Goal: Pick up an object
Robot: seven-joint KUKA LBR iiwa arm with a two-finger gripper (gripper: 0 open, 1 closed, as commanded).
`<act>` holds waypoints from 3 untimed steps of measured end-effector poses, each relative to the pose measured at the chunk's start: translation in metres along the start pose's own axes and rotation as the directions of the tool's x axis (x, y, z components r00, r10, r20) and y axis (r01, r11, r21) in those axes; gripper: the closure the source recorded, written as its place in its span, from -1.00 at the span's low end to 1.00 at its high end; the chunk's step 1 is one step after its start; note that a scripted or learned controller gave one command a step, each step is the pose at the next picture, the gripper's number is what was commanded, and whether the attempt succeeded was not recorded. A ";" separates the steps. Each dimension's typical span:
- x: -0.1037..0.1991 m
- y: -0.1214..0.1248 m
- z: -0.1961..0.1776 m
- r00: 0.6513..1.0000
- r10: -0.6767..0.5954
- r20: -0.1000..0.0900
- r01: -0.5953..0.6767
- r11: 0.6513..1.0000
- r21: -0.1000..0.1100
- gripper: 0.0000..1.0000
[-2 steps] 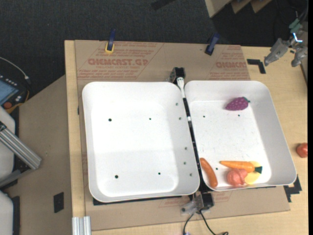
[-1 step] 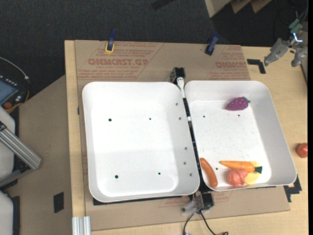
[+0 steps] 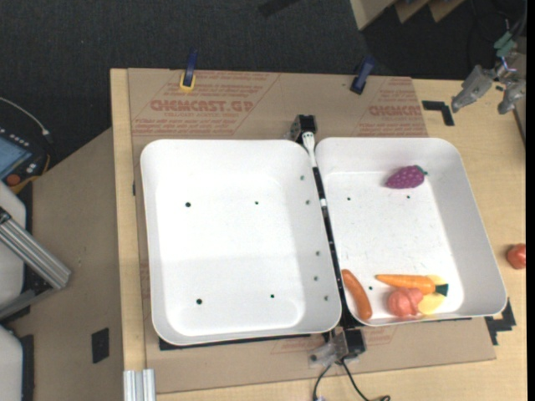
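Purple grapes (image 3: 405,176) lie far; carrot (image 3: 406,281), sausage (image 3: 357,294) near.

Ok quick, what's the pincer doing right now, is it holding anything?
Pincer: up at the far right of the bench, outside both bins; open or closed cannot be told; nothing seen held in it.

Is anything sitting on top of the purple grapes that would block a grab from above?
No. The purple grapes lie alone near the far end of the right bin, apart from the carrot and other toys at the near end.
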State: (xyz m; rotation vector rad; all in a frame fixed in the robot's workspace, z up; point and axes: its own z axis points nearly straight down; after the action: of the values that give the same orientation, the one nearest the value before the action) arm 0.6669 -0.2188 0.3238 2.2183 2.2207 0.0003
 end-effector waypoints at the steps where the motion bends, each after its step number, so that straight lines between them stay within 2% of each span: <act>1: 0.000 0.000 0.000 1.000 0.000 0.000 0.000 1.000 0.000 -1.00; 3: 0.000 0.000 0.000 1.000 0.000 0.000 0.000 1.000 0.000 -1.00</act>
State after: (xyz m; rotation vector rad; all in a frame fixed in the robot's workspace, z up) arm 0.6669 -0.2188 0.3238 2.2183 2.2207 0.0002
